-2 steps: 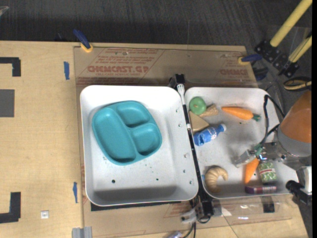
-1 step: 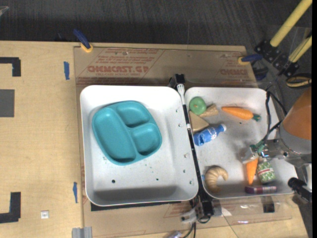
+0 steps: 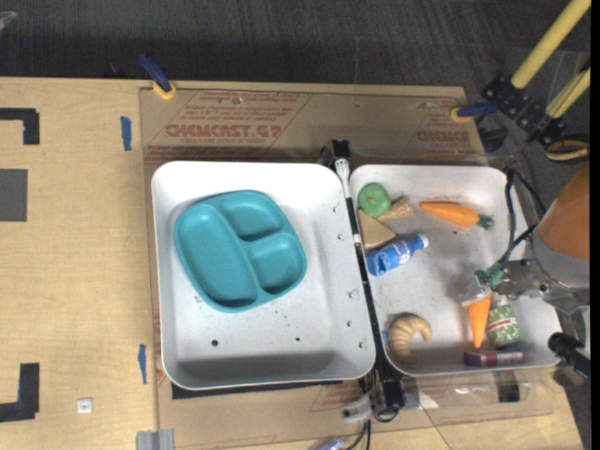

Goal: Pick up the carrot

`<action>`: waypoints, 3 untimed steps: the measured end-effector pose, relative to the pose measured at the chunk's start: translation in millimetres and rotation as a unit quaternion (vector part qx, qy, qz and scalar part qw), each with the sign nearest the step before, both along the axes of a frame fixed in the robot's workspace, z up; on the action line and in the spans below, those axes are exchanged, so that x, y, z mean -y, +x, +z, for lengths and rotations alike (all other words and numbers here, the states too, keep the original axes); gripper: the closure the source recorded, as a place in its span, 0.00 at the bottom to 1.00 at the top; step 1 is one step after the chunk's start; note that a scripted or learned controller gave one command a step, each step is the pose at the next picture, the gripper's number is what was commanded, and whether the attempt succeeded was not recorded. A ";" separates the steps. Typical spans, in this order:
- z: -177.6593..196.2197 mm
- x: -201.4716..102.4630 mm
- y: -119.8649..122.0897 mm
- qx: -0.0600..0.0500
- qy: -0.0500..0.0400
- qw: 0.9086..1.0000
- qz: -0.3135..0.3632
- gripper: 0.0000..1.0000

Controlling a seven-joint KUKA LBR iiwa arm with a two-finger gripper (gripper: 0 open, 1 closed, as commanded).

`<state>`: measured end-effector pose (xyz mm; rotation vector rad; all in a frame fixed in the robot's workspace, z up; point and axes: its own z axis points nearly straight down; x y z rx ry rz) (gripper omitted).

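gripper (image 3: 499, 284) at right bin (image 3: 441, 181) above small carrot (image 3: 479, 319), grip state unclear, second carrot (image 3: 452, 214) near far wall

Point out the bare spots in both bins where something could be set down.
Left bin: a bare strip along the near edge, below the teal plate.
Right bin: an open patch mid-floor, bordered by the blue bottle, the upper carrot and the croissant.
Crowded: its far-left corner around the green apple, and its near-right corner by the gripper.
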<state>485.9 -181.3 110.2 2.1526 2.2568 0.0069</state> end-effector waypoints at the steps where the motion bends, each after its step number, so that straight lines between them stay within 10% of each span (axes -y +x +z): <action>1: -18.5 -58.9 -1.8 -0.003 -0.002 0.988 0.155 1.00; 2: 76.8 -140.2 21.9 -0.006 0.005 0.983 0.181 1.00; 3: 73.3 -208.7 7.2 -0.010 0.007 1.000 -0.020 1.00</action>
